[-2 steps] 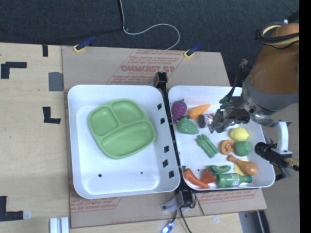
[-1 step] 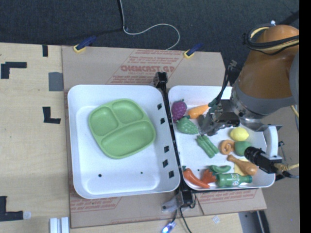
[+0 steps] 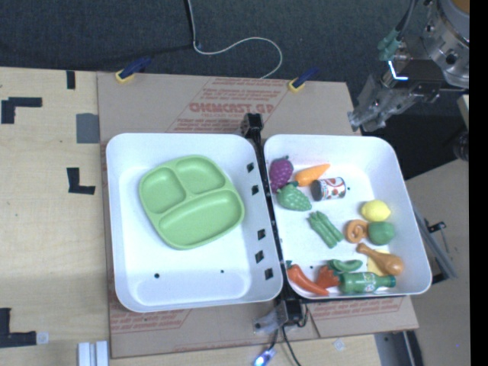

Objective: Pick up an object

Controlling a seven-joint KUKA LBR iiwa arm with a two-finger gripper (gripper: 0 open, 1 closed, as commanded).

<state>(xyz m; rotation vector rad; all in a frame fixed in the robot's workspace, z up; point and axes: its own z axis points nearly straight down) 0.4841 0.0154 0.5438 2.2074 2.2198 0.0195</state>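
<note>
Cardboard-topped counter (image 3: 229,105) carried two white bins; end effector (image 3: 374,113) hovered beyond right bin (image 3: 396,166), grip state indiscernible, so best first target was the isolated yellow plastic lemon (image 3: 375,210) near its right wall.

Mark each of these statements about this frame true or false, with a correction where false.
1. The green divided plate lies in the left bin. True.
2. The gripper holds the lemon. False: it hangs above the right bin's far corner, and the lemon lies in that bin.
3. The carrot lies beside the purple grapes. True.
4. The green bottle stands upright. False: it lies on its side.
</note>
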